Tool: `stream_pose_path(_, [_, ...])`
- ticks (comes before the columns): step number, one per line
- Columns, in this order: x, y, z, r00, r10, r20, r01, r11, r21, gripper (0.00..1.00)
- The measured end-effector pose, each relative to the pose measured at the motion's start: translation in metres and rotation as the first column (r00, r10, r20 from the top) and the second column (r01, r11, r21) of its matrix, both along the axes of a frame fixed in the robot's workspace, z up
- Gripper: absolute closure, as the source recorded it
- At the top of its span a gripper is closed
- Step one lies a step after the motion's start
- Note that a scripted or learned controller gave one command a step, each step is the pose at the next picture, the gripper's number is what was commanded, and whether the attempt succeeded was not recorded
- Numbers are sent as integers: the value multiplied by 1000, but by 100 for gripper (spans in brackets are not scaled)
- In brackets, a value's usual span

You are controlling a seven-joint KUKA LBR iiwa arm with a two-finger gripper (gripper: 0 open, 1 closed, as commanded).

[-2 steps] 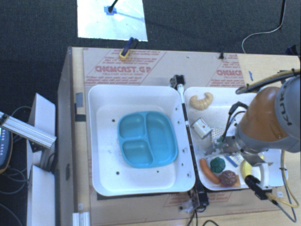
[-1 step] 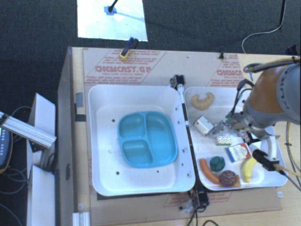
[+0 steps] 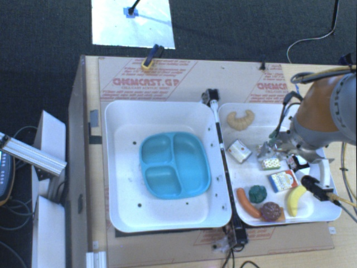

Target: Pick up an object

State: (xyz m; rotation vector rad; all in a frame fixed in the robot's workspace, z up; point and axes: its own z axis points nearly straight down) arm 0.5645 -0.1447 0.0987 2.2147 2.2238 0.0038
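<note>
Your candidates all lie in the right bin (image 3: 329, 219), spread apart so each can be taken alone: a croissant (image 3: 241, 119) at the far side, a small white box (image 3: 239, 151) near the divider, a speckled packet (image 3: 271, 163), an orange-and-white carton (image 3: 280, 180), and along the near edge a carrot (image 3: 247, 202), a green lump (image 3: 257, 193), a dark red berry (image 3: 271, 211) and a banana (image 3: 295, 200). The pincer (image 3: 270, 148) hangs low just beyond the speckled packet, so that looks like its target. You cannot tell whether it is released or clenched. The left bin (image 3: 125, 166) holds a blue divided tray (image 3: 173, 164), probably the drop spot.
</note>
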Motion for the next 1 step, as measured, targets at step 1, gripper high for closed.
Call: stream_pose_path(1, [14,94,87,1000,1,1,-1,1000,2,100])
